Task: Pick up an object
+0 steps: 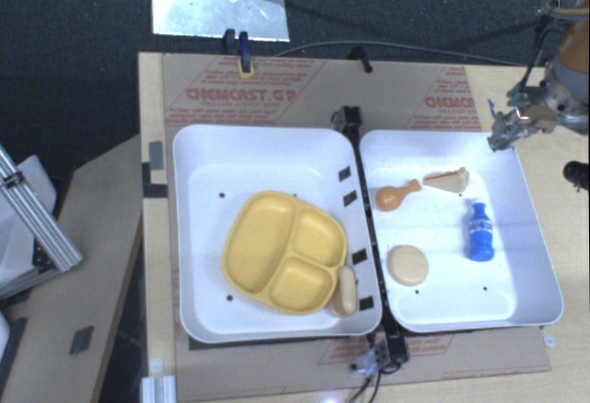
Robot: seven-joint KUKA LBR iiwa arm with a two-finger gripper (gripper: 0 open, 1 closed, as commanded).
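— At two o'clock over the right bin (pixel 544 286), your gripper (pixel 505 131) hovers; I cannot tell how it stands.
— And the objects?
— Your blue bottle (pixel 478 231) lies at that bin's three o'clock, untouched.

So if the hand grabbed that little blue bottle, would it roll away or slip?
The blue bottle lies on its side in the right bin, so a nudge could probably roll it. Its smooth, rounded body looks somewhat slippery for two fingers. It seems small and likely light. The hand is near the bin's far edge.
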